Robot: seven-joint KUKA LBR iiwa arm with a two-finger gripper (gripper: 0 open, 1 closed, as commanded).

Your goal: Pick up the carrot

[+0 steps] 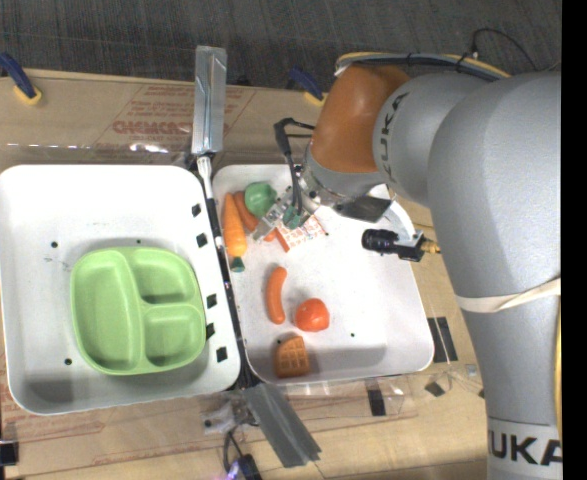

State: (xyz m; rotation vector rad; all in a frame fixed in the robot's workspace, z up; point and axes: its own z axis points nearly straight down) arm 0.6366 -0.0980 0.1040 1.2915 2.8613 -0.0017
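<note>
The arm (493,198) has smooth, rounded grey housings, with a glossy orange band (348,118) directly above the gripper (291,211). White "UKA" lettering marks the lowest casing. Thin black cables run beside the band (the gripper itself appears dark metal, poorly resolved).

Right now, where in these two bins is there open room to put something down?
In the right bin, bare floor lies right of the tomato and sausage. The left bin is open around the green plate. It is crowded at the right bin's top left, where the carrot, a green vegetable and the gripper sit close.
</note>
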